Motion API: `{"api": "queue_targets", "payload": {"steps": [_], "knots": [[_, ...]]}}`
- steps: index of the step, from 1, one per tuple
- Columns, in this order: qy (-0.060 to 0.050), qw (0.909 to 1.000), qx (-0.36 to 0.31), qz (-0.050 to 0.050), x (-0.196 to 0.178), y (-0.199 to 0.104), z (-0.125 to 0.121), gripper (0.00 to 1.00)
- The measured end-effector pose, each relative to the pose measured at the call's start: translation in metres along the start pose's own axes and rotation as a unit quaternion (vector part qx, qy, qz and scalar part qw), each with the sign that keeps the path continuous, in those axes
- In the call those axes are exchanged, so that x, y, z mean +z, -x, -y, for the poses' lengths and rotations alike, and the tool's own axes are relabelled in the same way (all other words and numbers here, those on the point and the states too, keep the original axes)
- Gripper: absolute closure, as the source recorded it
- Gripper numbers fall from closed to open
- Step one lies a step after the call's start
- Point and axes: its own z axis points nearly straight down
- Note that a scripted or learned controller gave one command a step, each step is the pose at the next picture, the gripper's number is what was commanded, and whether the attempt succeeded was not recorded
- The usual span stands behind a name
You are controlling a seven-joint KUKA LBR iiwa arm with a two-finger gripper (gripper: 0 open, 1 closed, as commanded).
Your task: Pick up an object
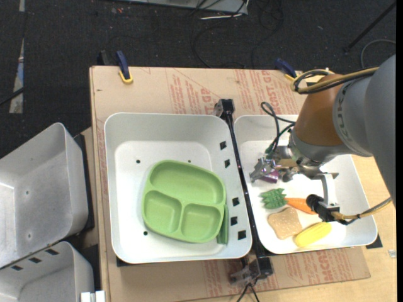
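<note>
My gripper (264,168) is down in the right bin (362,187), near its left wall. A small purple object (272,177) lies right at the gripper's tip, partly covered by it, and I cannot tell whether it is touched or held. Just in front of it lie a green leafy toy (274,198), an orange carrot (300,204), a tan bread slice (284,223) and a yellow piece (313,233). The grey arm with its orange band (318,115) hides the back right of this bin.
The left bin (126,143) holds a green divided plate (184,201). A black divider (236,168) runs between the bins. Cables (352,214) trail from the wrist over the right bin's front right. Other white bins (38,187) stand off the bench at the left.
</note>
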Motion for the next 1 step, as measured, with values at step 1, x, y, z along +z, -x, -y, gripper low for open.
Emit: {"api": "queue_targets", "payload": {"steps": [1], "knots": [[0.003, 1.0000, 0.001, 0.000, -0.0132, 0.0000, -0.0015, 1.00]]}}
